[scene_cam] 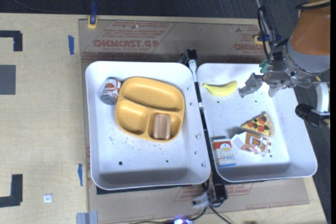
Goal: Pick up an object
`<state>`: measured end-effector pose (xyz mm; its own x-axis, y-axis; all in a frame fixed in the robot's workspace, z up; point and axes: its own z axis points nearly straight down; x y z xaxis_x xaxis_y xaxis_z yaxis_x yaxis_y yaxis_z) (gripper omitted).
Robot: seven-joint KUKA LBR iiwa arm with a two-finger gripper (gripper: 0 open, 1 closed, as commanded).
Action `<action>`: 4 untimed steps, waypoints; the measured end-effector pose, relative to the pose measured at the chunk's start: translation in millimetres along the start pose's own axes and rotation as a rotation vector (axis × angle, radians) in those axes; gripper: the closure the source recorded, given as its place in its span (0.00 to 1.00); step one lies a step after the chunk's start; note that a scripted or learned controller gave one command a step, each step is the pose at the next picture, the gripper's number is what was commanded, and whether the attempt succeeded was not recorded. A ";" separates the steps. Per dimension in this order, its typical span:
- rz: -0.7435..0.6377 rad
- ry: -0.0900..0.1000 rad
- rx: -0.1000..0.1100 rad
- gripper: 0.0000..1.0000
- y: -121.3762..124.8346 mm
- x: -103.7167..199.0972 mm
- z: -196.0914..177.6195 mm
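1. Dark carpet fills the far background, where two small bits, one purple and one orange, are too small to identify; nearer lies a pale wooden bench (42, 128) with a brown cardboard sheet (157, 39) under both bins.
2. Left bin (100, 160): a yellow divided tray (142, 97) sits in its far half, with a brown cylinder (161, 126) lying in the tray's near right compartment. A crushed can (109, 91) touches the tray's far left edge, and the tray partly hides it.
3. Right bin (294, 162): a banana (220, 88) lies at the far left, a pizza slice toy (258, 124) near the middle, a small white carton (224, 152) at the near left, and a flat red-and-white piece (254, 142) between carton and pizza; its printing is unreadable.
4. Arm: the grey body is cut off by the right edge. The gripper (251, 85) hangs over the right bin's far side, just right of the banana and apart from it. Nothing shows between its fingers; whether they are spread or pressed together I cannot tell.
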<state>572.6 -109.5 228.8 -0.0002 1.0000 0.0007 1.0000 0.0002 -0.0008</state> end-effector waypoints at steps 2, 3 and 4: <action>0.003 -0.002 -0.005 1.00 -19.2 -13.8 107.4; 0.003 -0.002 -0.004 0.00 -19.2 -13.8 107.5; 0.003 -0.012 -0.026 0.00 -47.5 0.9 126.8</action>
<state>525.0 -108.5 102.0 0.0030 0.9999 -0.0109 0.9997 -0.0028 0.0248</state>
